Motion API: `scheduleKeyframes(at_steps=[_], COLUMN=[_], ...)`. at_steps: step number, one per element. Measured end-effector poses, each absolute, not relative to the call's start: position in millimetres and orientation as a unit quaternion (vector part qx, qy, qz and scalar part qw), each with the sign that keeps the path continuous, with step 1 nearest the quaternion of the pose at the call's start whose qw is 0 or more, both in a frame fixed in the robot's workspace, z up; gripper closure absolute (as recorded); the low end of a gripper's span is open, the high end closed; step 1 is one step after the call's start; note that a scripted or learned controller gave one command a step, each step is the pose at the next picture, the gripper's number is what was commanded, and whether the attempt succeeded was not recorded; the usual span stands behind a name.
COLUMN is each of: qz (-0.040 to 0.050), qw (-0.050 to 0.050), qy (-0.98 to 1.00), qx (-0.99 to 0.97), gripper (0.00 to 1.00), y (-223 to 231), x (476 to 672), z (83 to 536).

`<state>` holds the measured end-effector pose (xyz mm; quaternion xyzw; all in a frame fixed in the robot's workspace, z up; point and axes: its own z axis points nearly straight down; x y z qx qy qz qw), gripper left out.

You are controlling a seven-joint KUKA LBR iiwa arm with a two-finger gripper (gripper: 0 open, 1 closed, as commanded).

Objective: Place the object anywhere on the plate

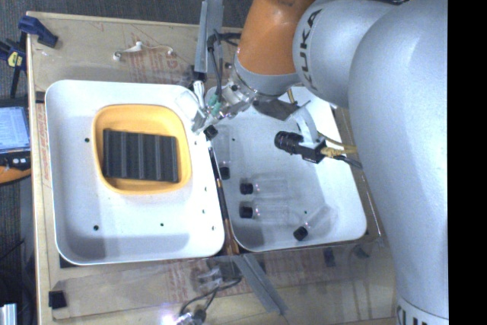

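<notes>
A yellow plate (141, 116) with a dark ridged centre lies in the left white bin (76, 232). Clear small bottles with black caps lie in the right bin (346, 198): two side by side (266, 198) and a third (313, 223) near the front right corner. My gripper (204, 116) hangs over the wall between the two bins, just off the plate's upper right corner. Something pale and clear (187, 99) shows at its tip, and I cannot make out whether it is held.
The grey arm with its orange band (278, 30) covers the back and right side of the right bin. A black connector with a cable (297, 144) sticks out over that bin. The bench carries clamps and brackets along its edges.
</notes>
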<state>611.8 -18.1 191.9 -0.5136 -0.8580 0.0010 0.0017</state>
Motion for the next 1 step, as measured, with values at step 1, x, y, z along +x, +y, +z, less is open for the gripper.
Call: scheduleKeyframes(at_steps=[1], qz=[0.001], qw=[0.001], qy=[-0.858], qx=[-0.514], gripper=[0.0], y=[-18.5], x=[611.9], z=[192.0])
